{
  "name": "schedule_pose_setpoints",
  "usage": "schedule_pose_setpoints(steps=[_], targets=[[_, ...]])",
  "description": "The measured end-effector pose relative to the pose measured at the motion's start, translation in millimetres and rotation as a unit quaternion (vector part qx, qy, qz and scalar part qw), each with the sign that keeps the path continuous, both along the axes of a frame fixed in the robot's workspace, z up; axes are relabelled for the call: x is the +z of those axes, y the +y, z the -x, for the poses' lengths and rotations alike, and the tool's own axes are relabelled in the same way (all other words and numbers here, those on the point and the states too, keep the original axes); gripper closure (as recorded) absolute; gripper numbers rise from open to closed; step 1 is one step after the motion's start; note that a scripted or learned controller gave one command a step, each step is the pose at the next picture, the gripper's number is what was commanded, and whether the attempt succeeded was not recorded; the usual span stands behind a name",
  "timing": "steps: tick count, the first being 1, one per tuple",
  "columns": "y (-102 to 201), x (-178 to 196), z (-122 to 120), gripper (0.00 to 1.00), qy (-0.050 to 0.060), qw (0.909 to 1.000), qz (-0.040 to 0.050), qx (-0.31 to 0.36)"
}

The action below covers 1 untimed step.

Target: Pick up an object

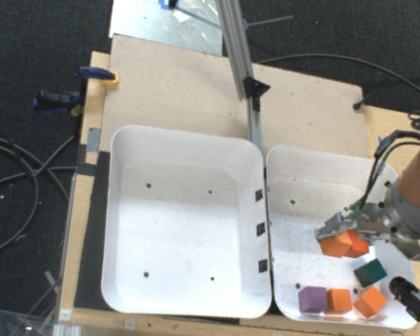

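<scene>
Purple block (312,300) sits low; the hand (340,230) touches an orange block (345,245). Grip unclear, so lift slowly.

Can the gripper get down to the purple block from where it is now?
Probably yes. The purple block sits uncovered near the right bin's front wall, with an orange block touching its right side. The gripper is just behind it, over another orange block.
</scene>
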<state>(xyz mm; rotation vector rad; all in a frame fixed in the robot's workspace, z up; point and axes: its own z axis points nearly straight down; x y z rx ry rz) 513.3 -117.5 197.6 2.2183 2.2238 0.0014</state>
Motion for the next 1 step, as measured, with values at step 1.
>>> schedule_pose_setpoints(steps=[1], targets=[[-38.9,-89.9,17.6,0.00,0.004,1.0000,-0.0001,-0.002]])
